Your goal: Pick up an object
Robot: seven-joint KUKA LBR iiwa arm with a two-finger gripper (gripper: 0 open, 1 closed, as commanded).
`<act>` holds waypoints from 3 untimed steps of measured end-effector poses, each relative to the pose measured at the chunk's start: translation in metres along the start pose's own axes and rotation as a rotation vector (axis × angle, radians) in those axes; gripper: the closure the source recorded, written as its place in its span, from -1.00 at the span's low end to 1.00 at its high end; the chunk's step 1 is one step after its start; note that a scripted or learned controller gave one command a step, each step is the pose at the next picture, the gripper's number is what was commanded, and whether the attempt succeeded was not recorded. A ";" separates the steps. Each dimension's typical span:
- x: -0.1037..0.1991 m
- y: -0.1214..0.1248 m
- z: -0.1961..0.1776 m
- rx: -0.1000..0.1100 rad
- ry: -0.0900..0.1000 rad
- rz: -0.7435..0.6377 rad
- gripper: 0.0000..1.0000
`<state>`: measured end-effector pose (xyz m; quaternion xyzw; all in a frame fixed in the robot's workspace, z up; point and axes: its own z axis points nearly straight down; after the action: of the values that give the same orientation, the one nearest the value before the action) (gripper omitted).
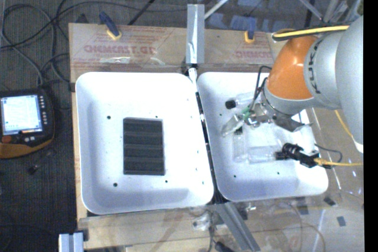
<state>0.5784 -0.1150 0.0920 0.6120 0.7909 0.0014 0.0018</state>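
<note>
As the one camera looks down at a slant, we see two white bins side by side on a brown board (136, 47). The left bin (94, 97) holds a single dark pad (143, 146). It is a ribbed rectangle that lies flat near the middle of the bin floor, apart from every wall. This pad is the thing we can pick out for the task. It lies well apart from the gripper, with the rims where the bins meet between them.

The arm (331, 77) reaches in from the right over the right bin (307, 186), its orange band (289, 71) above the wrist. The gripper (239, 121) hangs low over the left half of that bin, near the wall beside the left bin. It is pale and blurs into the white floor, so we cannot tell whether the pincer is spread, closed or clamped on anything. A faint clear shape (260, 149) shows on the bin floor just beside the gripper; we cannot tell what it is.

A metal post (195, 32) stands at the far edge of the board, between the bins, and a blue clamp (110, 23) grips that edge farther left. Left of the bench, a pendant (23, 118) with a lit screen lies on the dark floor.
</note>
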 end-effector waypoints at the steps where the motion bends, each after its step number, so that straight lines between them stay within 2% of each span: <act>1: -0.015 0.076 0.003 0.000 -0.006 0.018 -1.00; 2: -0.004 0.015 0.001 -0.004 -0.004 0.001 -1.00; 3: -0.003 0.017 -0.009 -0.011 -0.004 0.001 1.00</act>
<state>0.5955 -0.1140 0.1013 0.6125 0.7904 0.0047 0.0068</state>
